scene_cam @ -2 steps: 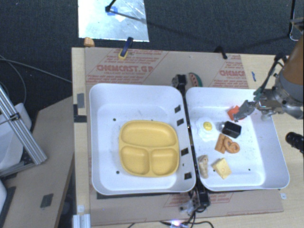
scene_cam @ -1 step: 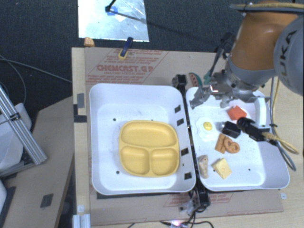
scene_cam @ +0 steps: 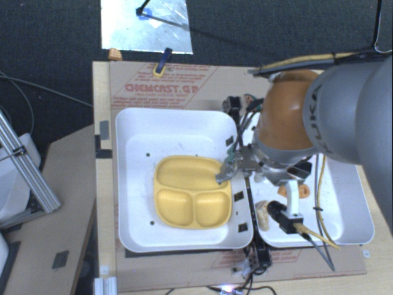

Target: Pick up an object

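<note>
A yellow plate [scene_cam: 190,192] with three hollows lies flat in the bin [scene_cam: 135,140] on the left half of the desk [scene_cam: 159,88], and its raised rim looks like the easy part to grab. The gripper [scene_cam: 225,174] is down low at the plate's right rim, near where the two bins meet, likely because the arm [scene_cam: 350,115] reaches in from that side. I cannot tell if the gripper is spread wide or pinched together, so I cannot say it has the plate.
</note>
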`<action>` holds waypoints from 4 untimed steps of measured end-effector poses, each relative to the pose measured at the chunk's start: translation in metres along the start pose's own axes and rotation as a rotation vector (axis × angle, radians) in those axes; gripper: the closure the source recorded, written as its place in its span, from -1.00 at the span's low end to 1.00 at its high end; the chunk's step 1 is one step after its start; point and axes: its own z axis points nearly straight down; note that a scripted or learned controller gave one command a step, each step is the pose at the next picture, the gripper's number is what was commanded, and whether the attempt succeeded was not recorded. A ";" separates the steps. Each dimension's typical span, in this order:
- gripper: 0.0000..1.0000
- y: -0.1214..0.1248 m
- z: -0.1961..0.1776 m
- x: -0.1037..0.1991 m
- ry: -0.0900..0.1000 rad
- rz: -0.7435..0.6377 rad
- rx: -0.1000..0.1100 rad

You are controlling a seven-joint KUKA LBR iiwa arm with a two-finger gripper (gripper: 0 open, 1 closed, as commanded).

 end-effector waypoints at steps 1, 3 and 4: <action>-1.00 -0.038 0.033 0.080 0.001 -0.004 -0.003; -1.00 0.071 -0.013 0.008 -0.004 0.011 -0.022; -1.00 0.118 -0.108 0.073 0.002 -0.003 -0.023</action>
